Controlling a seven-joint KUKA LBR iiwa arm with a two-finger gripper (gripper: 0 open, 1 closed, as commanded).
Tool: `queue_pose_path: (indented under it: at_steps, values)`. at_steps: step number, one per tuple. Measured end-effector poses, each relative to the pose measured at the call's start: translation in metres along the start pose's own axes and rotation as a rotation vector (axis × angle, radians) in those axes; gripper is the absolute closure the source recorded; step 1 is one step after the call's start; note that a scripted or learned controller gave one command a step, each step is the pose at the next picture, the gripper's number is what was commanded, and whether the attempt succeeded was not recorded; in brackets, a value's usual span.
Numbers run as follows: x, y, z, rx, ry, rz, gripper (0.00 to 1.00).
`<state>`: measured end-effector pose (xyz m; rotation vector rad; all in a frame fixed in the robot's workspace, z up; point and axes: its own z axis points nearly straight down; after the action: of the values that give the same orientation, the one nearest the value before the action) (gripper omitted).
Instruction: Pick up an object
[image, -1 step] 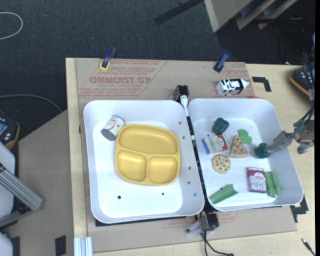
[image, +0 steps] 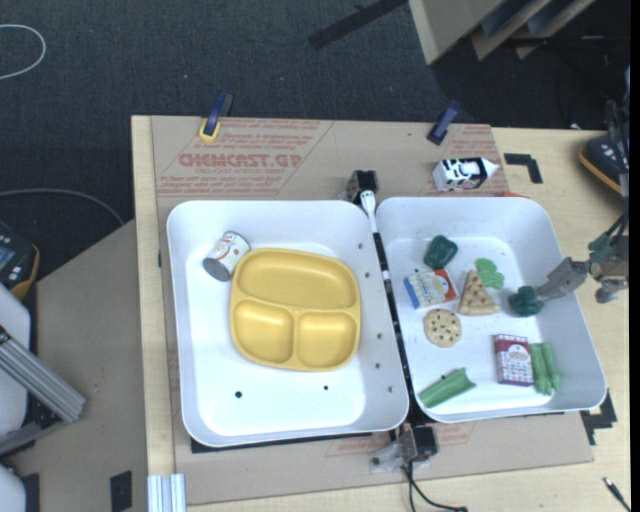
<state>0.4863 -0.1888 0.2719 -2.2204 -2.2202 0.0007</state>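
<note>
In the left bin (image: 190, 300), a yellow divided tray (image: 295, 308) is seen, with a small cup (image: 226, 254) lying at its upper left. In the right bin (image: 570, 270), small toy foods are scattered: a cookie (image: 441, 327), a pizza slice (image: 478, 295), a red box (image: 513, 360). At the right, the pincer (image: 527, 299) is placed on a dark green object (image: 521, 301); its opening cannot be told.

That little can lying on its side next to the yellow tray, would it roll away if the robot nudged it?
Probably. The can lies on its side on the left bin's smooth floor, so a sideways push would likely roll it. The yellow tray beside it might stop it. It looks small, so probably light.
</note>
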Motion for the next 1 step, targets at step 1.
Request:
queue_pose_path:
  at_steps: [1]
  values:
    - [-0.0044, 0.0005, 0.0437, 0.005, 0.002, 0.001, 0.0]
